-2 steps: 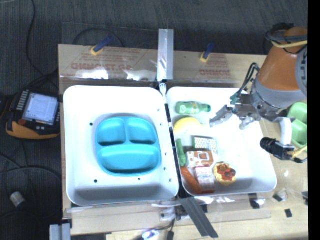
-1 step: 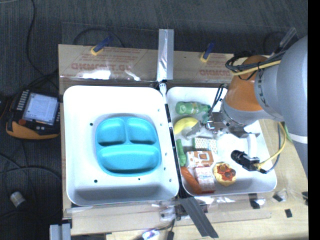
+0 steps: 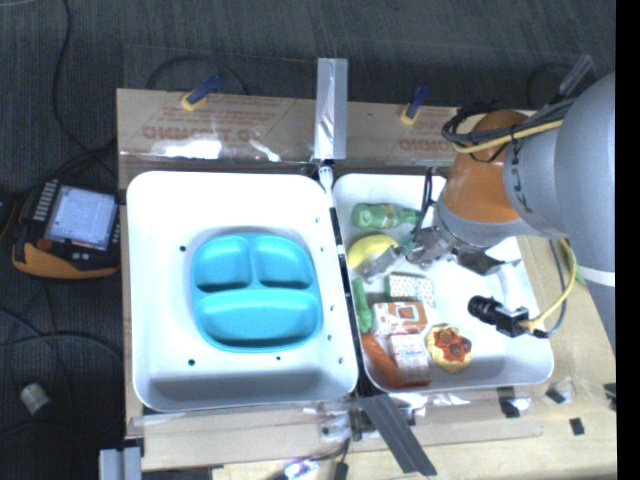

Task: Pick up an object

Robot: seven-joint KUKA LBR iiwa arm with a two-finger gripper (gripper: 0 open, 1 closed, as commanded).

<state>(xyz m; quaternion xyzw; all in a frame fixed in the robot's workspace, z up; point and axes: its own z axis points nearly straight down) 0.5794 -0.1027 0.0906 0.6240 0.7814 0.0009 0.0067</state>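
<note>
Occlusion: wrist and grey arm body [image 3: 575,158] cover the upper right part of the right bin [image 3: 500,373], and the arm is cut off at the view's right edge. The gripper [image 3: 395,258] shows as a tangle of metal parts from above; whether its jaws are released or clenched cannot be made out, and nothing is seen between them. Contents nearest the jaws: yellow fruit [image 3: 366,250], touching or just beside the tip on its left, partly hidden by it. Beyond the tip toward the bin's far wall: green bottle [image 3: 385,215], lying flat. Nearer the camera than the tip: dotted white box [image 3: 411,288], orange-and-white carton [image 3: 398,317] and red-and-white packet [image 3: 408,349] in a row; a slim green item [image 3: 360,294] and an orange item [image 3: 377,360] along the bin's left wall, both too small to identify; round pizza toy [image 3: 449,347] beside the packet. Well to the left of the jaws: left bin [image 3: 160,193] holding a blue divided tray [image 3: 257,289]. Arm pose: reaching in from the right, orange band [image 3: 480,190] above the wrist, gripper angled down and leftward into the right bin.
</note>
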